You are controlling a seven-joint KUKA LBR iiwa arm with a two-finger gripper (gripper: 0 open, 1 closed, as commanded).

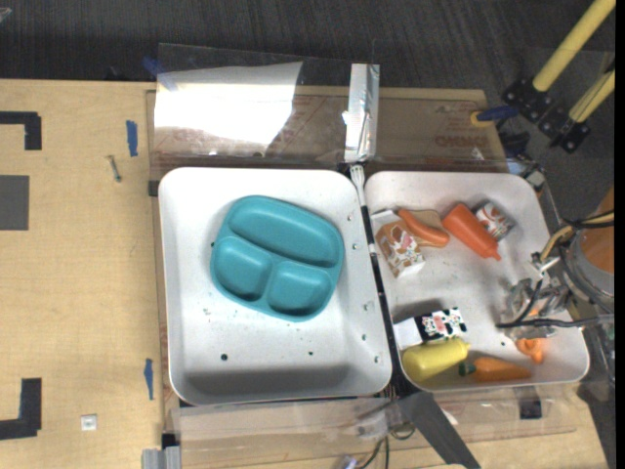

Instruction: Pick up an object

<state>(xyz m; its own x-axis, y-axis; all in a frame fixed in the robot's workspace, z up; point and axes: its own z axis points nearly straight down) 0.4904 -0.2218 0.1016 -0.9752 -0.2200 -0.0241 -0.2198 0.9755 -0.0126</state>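
Hand [527, 306] over right bin [508, 179]

Open floor [459, 286] between toy clusters

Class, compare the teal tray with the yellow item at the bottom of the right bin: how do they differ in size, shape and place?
The teal tray is far larger than the yellow item. The tray is flat with three compartments; the yellow item is a rounded, elongated lump. The tray lies in the left bin, the yellow item in the right bin among other things. Both rest in white bins.
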